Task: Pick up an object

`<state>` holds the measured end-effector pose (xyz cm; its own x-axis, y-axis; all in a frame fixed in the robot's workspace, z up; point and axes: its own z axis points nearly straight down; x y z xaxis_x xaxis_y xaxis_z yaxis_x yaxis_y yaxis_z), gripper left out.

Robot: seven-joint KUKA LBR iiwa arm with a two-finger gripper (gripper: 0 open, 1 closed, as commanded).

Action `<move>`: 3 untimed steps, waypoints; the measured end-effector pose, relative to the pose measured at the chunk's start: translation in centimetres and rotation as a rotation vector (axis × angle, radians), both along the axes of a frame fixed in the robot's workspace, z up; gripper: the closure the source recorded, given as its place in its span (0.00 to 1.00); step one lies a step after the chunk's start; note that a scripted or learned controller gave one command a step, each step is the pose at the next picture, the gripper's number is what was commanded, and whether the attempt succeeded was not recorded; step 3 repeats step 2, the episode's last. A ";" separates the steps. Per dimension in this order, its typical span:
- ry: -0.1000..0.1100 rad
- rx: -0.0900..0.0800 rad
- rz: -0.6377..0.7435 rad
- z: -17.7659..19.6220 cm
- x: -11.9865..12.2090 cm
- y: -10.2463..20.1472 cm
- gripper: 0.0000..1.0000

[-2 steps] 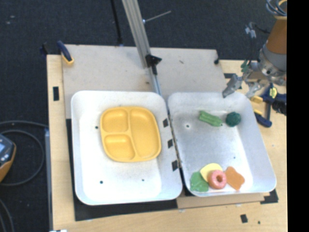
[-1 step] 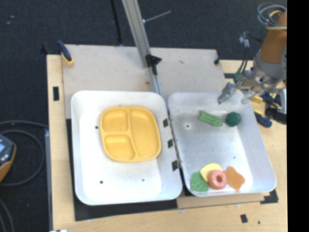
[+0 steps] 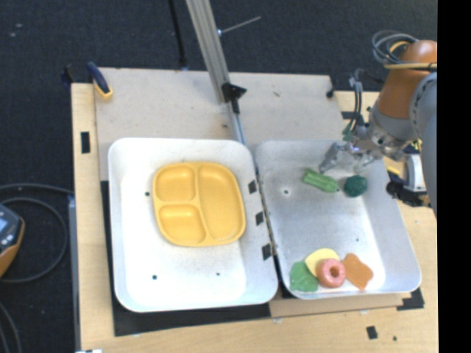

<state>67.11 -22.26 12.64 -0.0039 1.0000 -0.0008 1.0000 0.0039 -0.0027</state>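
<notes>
The right bin holds a light green oblong piece and a dark green round piece near its far side. At its near edge lie a green piece, a yellow piece, a pink ring and an orange piece. My gripper hangs over the far right part of this bin, just above and behind the light green piece, fingers spread and nothing between them.
The left bin holds a yellow divided plate. A metal post rises from behind the bins. The arm comes in from the right over the bin's far corner.
</notes>
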 end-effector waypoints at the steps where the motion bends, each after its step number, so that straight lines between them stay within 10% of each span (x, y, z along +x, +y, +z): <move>1: -0.015 -0.004 0.001 -1.9 0.4 -0.2 0.00; 2: -0.017 -0.008 0.004 -0.7 0.4 -0.3 1.00; 3: -0.017 -0.008 0.004 -0.7 0.4 -0.3 1.00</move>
